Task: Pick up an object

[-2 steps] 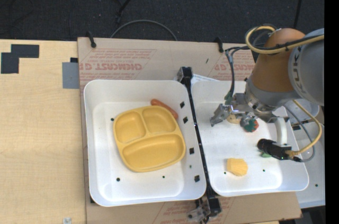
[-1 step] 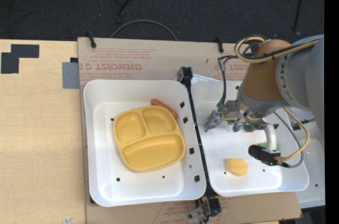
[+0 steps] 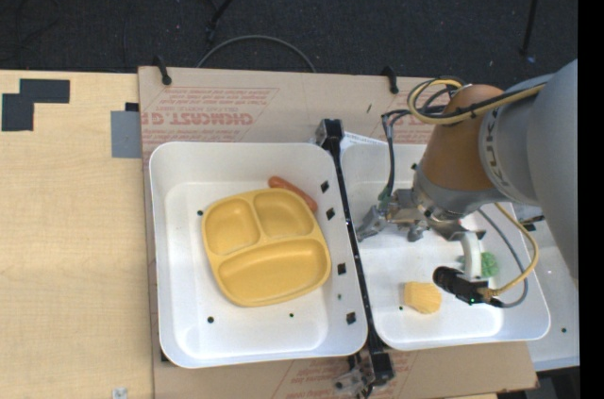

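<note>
My claw (image 3: 396, 220) hangs low over the right bin (image 3: 528, 326), in its left half and toward the far wall. My own wrist covers it from above, so I cannot tell whether it is spread or pressed together. The block (image 3: 422, 297), small and yellow, lies on the floor of this same bin near the front wall, apart from the claw and on open floor. Up and to the right of the block, a small green thing (image 3: 488, 263) peeks out beside my wrist, too hidden to name. My arm (image 3: 533, 142), grey with its orange band (image 3: 458, 157), comes in over the bin's right and far sides and covers much of the floor there. Just left of the claw run the meeting rims (image 3: 344, 232) of the two bins, with black clips (image 3: 330, 213) along them. Beyond that ridge sits the left bin (image 3: 179, 199), where a yellow three-part tray (image 3: 269, 260) lies skewed and takes up most of the floor. An orange stick (image 3: 293, 191) lies at the tray's far edge; I cannot tell if they touch. Both bins rest on cardboard (image 3: 208, 109) on the pale bench (image 3: 66, 246).
</note>
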Tool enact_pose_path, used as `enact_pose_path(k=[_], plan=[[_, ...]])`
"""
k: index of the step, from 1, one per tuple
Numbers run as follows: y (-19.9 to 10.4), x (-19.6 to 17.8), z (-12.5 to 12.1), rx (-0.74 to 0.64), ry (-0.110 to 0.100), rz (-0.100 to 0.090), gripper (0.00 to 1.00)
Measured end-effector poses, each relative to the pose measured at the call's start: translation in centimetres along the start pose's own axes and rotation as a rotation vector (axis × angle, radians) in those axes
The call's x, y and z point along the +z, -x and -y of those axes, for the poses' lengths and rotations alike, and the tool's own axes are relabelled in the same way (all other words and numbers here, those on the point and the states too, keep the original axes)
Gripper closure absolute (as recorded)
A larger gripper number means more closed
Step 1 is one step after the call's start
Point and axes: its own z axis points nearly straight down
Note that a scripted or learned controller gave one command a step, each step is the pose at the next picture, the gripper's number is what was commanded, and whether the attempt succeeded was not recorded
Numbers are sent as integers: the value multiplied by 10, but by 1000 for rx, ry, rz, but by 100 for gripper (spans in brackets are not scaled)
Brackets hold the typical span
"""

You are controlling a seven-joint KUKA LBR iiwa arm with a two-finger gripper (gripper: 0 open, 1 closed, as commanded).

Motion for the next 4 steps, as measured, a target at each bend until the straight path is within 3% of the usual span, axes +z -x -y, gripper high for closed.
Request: enact_pose_path(k=[1,4], plan=[[1,-12,0,4,1,0,100],[13,-173,2,-2,7,1,100]])
